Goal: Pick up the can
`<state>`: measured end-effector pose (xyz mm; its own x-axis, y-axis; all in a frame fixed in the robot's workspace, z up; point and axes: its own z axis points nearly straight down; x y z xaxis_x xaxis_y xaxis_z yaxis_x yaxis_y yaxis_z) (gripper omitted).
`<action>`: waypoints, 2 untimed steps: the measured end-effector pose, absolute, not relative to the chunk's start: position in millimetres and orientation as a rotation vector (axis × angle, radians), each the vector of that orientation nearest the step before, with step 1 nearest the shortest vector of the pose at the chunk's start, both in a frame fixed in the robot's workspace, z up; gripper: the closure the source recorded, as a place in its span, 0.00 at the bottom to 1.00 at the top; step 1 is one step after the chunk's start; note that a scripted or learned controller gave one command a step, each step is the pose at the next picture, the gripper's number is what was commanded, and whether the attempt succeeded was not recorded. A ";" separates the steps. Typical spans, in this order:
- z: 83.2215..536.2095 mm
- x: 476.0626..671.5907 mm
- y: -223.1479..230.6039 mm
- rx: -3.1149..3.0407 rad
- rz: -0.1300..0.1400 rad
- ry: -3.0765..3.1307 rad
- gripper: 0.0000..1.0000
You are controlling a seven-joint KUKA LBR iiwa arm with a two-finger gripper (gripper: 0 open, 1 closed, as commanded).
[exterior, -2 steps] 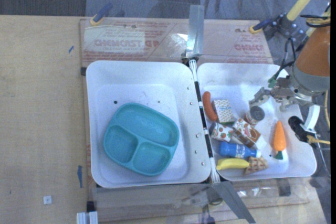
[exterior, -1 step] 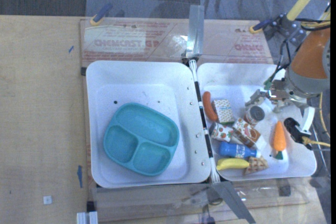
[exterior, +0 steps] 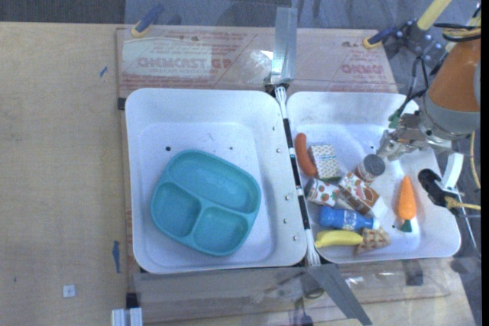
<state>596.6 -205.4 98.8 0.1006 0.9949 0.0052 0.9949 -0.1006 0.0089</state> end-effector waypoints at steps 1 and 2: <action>98.4 597.4 -201.7 2.328 0.020 2.113 0.00; 108.9 598.0 -203.0 2.325 0.019 2.109 1.00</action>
<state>598.0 -203.0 108.9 0.0972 0.9952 0.0074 0.9952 -0.0973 0.0098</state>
